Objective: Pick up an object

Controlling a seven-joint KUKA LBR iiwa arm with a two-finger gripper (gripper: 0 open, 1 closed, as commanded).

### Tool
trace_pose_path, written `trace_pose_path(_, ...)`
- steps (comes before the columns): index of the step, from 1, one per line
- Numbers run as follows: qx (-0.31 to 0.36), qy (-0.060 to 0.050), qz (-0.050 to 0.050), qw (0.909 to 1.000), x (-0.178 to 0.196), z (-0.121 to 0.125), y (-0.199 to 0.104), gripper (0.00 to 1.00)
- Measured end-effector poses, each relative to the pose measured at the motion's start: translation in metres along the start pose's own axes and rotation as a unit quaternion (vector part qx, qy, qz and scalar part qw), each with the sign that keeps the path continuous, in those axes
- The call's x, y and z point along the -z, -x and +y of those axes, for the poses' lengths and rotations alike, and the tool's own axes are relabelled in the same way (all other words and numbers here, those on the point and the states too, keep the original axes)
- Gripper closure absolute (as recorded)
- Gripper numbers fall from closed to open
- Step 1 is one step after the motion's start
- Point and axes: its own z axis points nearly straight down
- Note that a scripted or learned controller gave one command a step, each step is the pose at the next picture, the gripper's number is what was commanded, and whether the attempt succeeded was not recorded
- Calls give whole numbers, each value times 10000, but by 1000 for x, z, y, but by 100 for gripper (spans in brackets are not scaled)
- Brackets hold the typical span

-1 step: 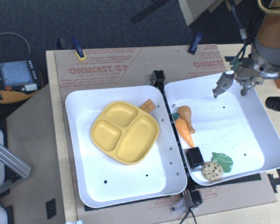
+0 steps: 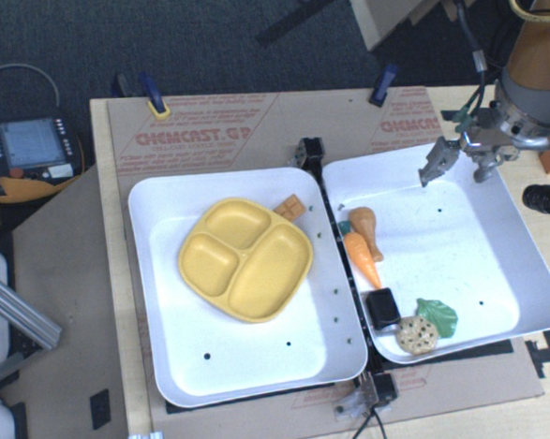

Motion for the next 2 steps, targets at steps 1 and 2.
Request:
trace_pose_path(1,-2,-27,4,10000,-43,1,1,0)
trace_pose_path(2,-1,-10,3,10000,-103,7,1,0)
